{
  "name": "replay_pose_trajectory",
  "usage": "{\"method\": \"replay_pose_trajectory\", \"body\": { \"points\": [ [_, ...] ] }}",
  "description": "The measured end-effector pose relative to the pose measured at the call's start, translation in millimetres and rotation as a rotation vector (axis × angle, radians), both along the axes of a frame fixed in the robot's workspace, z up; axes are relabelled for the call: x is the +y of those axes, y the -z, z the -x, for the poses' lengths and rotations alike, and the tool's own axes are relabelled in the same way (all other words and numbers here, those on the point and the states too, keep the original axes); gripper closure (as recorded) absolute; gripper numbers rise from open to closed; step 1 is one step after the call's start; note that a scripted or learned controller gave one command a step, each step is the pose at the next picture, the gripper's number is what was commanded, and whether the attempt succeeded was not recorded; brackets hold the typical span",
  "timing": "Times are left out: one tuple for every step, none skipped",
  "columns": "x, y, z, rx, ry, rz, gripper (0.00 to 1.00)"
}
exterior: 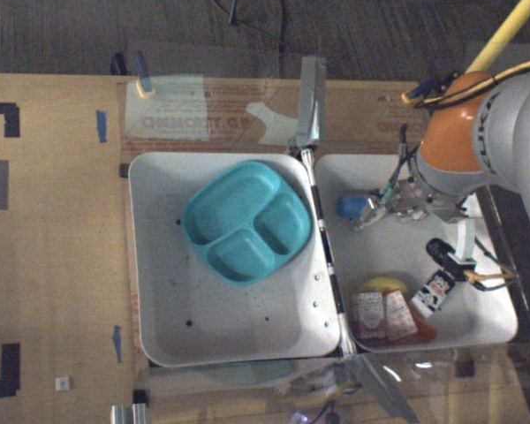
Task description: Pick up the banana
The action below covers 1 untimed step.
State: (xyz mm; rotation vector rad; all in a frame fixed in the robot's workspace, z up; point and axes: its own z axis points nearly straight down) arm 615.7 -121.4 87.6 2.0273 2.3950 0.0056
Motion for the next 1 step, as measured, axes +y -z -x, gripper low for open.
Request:
{"method": "replay_pose_trajectory", "body": {
  "points": [
    [0.3, -0.4, 71.7, -0.005, -0.097, 0.002, 0.0]
  ]
}}
